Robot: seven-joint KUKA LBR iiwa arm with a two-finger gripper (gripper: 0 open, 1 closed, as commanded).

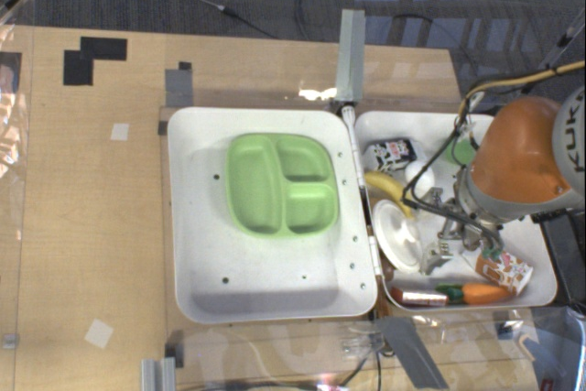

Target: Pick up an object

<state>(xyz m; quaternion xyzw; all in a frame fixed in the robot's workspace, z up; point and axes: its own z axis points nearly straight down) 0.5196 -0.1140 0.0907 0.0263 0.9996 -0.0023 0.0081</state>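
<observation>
We see the gripper (438, 254) low in the right bin (540, 293), touching the white bowl's (396, 233) right rim; finger state unclear. Carrot (482, 293) just below, banana (385, 186) up-left.

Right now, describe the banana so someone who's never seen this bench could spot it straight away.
Look in the right bin, the one the arm reaches into. Along its left side, just below a small black-and-white packet and above a round white cup, lies the banana. It is the one curved yellow thing there.
</observation>
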